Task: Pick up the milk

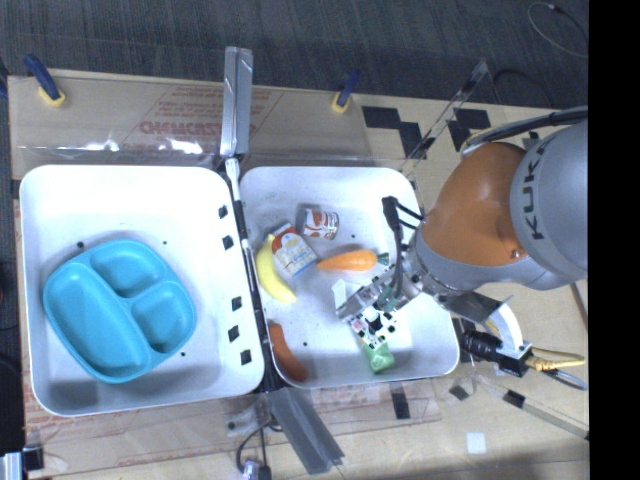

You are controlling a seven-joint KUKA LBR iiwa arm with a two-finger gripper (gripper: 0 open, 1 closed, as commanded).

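Black-and-white cow print with a green cap end: that's the milk (376, 336), a small boxy carton lying flat near the front-right corner of the right bin (330, 173). Its long axis runs roughly far-to-near in the camera view, tilted slightly right, with the cap end toward the front wall. The gripper (368, 298) sits right over the carton's far end, touching it or just above it; I can't separate the two from this angle. I also can't tell whether the gripper is released or clenched, because the metal parts blur into the carton's print, so I'm not calling it a grasp. My read is that the next move depends on squaring up across the carton's short side, since the flat card faces should clamp fine but the print hides the edges. Only one arm (480, 223) here, grey with an orange band, coming in from the right, so reach isn't a problem. The nearest neighbour is a smooth orange carrot (347, 260), just beyond the gripper and lying crosswise. Further left are a small round can (320, 222), a red-and-white pouch (292, 252) against a yellow banana (272, 278), and a brown sausage (287, 356) at the front-left wall, well clear of the carton. The left bin (120, 173) holds a glossy blue divided tray (115, 308).
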